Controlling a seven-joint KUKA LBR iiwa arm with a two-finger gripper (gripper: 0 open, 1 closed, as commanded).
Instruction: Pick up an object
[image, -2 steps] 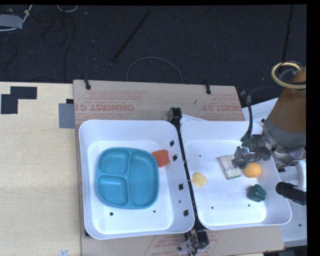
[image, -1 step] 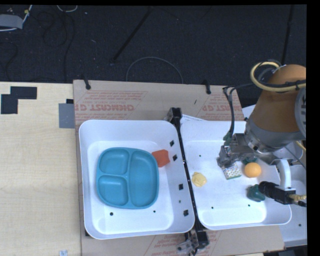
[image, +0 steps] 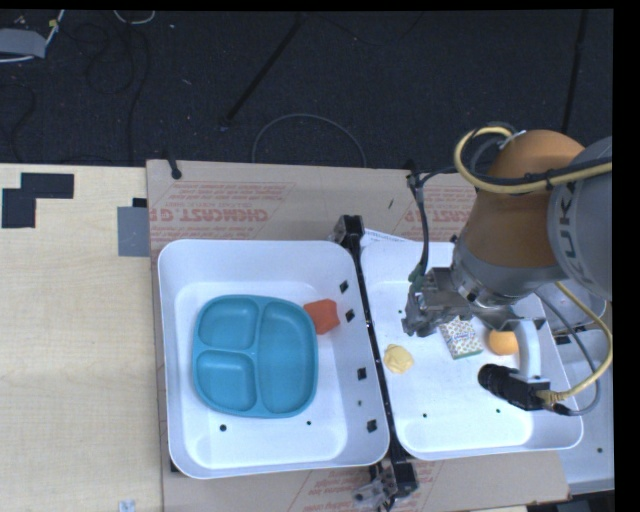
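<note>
The gripper (image: 418, 318) hangs over the right bin (image: 470, 430), clenched or released I cannot tell. 3 candidates sit close, likely why it's here: yellow piece (image: 398, 358) just beside, patterned block (image: 461, 337) near, orange ball (image: 502, 341) beyond. Nothing visibly grasped yet.

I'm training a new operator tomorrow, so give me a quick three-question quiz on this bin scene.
1. True or false: the blue divided plate lies in the left bin.
2. What sits against the plate's right edge? A) a red-orange block B) a banana C) a spoon
3. Over which side of the bench is the pincer?

Key: 1 true; 2 A; 3 over the right bin.
</note>
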